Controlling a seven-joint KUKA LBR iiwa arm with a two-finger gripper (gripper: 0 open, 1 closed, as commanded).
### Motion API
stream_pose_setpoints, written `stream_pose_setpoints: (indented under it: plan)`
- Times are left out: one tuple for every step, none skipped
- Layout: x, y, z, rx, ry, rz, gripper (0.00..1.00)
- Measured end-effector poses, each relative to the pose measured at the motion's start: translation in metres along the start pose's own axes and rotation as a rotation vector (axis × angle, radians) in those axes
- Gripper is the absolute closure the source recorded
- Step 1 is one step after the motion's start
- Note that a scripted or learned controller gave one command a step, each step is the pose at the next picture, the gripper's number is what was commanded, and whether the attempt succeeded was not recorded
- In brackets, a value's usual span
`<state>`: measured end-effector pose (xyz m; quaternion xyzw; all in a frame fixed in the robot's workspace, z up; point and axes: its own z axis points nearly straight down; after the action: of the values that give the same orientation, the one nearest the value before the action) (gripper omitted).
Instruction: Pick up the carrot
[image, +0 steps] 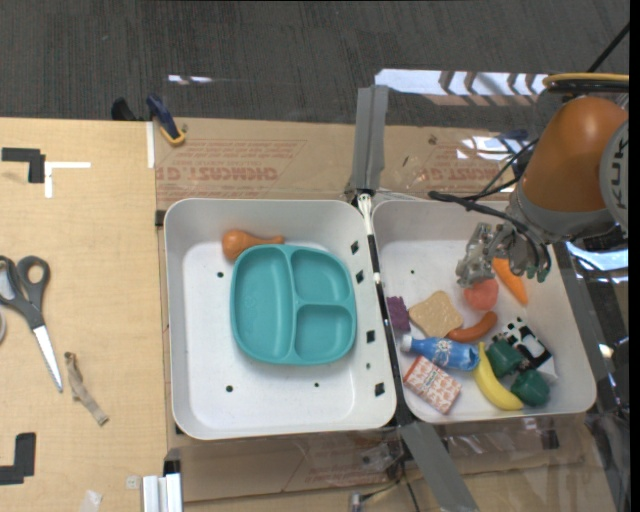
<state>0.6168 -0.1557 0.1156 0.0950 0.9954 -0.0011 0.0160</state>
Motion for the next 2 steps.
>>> stream_pose_setpoints:
  plan:
    - [0.0163, -0.0536, 0.0212, 0.001, 0.027, -0.043, 1.0]
    - [0.016, -0.0532, 0.0211, 0.0, 0.026, -0.044, 0.0]
